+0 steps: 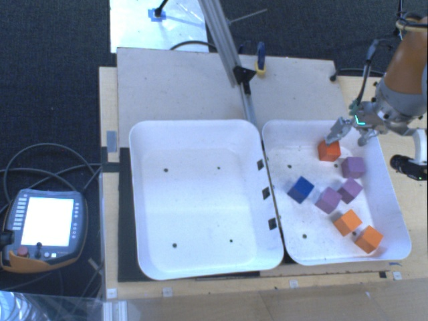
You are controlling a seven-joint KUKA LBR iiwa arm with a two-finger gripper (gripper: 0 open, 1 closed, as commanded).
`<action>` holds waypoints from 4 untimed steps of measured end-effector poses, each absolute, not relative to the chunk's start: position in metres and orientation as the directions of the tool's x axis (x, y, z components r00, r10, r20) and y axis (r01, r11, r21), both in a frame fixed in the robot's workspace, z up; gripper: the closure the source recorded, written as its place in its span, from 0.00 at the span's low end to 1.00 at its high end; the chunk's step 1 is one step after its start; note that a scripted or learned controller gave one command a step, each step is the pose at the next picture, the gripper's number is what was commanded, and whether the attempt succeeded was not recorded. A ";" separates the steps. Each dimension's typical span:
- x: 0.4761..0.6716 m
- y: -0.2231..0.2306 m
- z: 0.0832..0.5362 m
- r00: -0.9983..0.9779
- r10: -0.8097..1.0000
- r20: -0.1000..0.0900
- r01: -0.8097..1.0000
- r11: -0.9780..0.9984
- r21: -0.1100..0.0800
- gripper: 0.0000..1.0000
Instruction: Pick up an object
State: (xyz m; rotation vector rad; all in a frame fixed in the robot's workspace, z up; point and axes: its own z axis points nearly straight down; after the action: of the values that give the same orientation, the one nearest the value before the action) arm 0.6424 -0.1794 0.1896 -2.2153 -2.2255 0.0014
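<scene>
Nearest me, two orange cubes [358, 231] lie at lower right of the right bin [391, 172]. My tool [350, 131] hangs open just above another orange cube [328, 150], upper right; I should centre, descend straight, then close.

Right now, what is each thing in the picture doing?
gripper: above the right bin, just over an orange block.
top orange block: lying in the bin, not lifted.
blue block: lying alone.
purple blocks: three, clustered.
lower orange blocks: two, near the front rim.
</scene>
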 end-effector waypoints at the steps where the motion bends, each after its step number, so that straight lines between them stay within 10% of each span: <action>1: 0.643 -0.179 0.192 -0.006 1.000 -0.001 1.000 0.006 0.001 0.00; 3: 0.640 -0.180 0.114 -0.006 1.000 -0.001 1.000 0.006 0.018 0.00; 4: 0.639 -0.179 0.121 -0.008 1.000 0.001 1.000 0.008 0.014 1.00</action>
State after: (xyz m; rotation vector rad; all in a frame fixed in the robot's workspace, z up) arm 0.6390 -0.1785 0.1212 -2.2190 -2.2367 -0.0164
